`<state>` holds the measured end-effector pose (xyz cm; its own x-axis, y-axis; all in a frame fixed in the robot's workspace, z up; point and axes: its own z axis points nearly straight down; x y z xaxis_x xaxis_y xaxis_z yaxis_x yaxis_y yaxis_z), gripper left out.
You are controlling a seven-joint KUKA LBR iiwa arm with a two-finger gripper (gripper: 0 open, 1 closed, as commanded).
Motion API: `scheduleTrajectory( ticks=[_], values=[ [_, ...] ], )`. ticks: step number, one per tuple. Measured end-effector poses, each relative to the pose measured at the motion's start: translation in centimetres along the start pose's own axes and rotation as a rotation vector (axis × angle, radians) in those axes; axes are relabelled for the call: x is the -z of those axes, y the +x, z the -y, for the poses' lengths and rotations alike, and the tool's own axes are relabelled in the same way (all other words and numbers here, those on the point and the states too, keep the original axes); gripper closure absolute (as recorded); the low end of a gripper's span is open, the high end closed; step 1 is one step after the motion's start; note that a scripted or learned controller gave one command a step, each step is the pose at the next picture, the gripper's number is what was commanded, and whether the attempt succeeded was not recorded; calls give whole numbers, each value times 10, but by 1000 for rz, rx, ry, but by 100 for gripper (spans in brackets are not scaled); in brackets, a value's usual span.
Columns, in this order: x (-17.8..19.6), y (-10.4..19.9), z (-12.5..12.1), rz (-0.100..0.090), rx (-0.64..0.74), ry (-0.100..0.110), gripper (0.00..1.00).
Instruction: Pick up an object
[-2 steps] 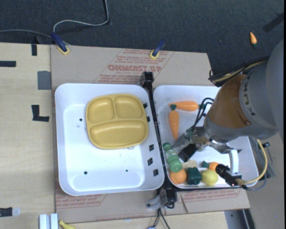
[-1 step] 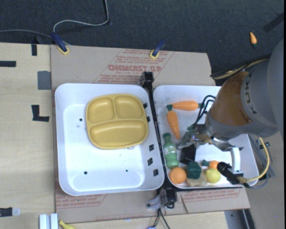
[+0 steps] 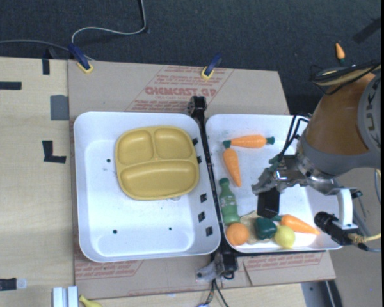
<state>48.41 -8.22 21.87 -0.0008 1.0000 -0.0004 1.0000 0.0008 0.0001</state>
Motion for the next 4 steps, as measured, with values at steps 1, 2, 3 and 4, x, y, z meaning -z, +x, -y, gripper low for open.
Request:
scheduleTrajectory(
  ticks=[1,2,3,4],
  values=[
    [11,14,0,-1,1,1,100],
    [34,5,0,0,0,0,100],
    [37,51,0,-1,1,0,100],
    [38,93,0,-1,1,1,100]
  ],
)
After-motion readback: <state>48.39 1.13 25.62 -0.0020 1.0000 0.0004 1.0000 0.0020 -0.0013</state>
